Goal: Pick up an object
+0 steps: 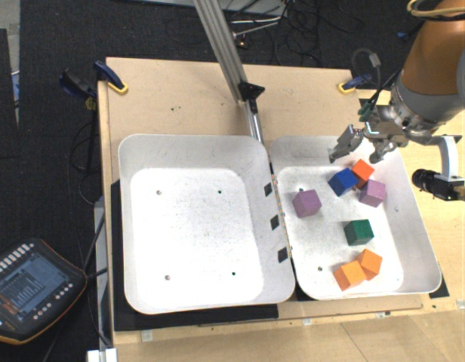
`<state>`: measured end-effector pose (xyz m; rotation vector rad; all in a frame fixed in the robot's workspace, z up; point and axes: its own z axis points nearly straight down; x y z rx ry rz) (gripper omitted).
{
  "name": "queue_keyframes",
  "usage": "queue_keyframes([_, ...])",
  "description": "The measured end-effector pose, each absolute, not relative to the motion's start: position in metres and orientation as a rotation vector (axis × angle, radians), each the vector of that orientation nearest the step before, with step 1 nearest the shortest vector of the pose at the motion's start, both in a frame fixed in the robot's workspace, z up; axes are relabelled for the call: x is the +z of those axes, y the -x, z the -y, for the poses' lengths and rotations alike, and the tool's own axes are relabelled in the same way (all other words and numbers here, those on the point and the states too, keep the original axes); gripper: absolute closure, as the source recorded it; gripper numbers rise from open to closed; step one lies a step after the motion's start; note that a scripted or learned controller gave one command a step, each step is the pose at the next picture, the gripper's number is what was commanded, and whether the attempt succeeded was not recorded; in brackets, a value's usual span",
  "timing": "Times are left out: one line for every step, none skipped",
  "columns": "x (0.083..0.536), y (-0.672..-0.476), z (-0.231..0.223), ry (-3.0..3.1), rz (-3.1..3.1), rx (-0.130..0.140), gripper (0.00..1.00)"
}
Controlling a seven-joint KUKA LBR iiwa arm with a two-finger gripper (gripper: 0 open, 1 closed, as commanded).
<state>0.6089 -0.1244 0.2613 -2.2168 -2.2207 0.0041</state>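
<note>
The gripper (361, 148) is hanging over the far part of the right bin (414, 232), and its two fingers are standing apart, open, with nothing between them. The relation that matters for the coming move is this: the nearest cube, the small orange cube (361, 170), is lying just below the fingertips in the picture, a little toward the near side of the bin, so I judge that the fingers are needing only a short way down and slightly forward to reach it. This cube is touching the blue cube (343, 182) on its left, and the purple cube (373, 192) is sitting just beside it on the near side, so the three are making a tight group and I think a finger could easily be landing on a neighbour. The orange cube is looking bright, with flat faces and one corner turned toward the camera; being a cube, it has no long axis. Other cubes are lying well apart from the gripper: a lilac cube (306, 202) near the bin's left wall, a green cube (359, 232), and two orange cubes (358, 269) touching each other near the front.
</note>
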Motion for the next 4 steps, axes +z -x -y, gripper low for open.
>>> queue_keyframes([0.264, -0.61, 0.125, 2.22, 2.223, 0.0, 0.0])
queue_keyframes([0.219, -0.612, 0.119, 2.219, 2.22, 0.005, 0.0])
queue_keyframes([0.172, -0.609, 0.127, 2.221, 2.217, 0.006, 0.0])
queue_keyframes([0.119, -0.62, 0.127, 2.219, 2.222, 0.002, 0.0])
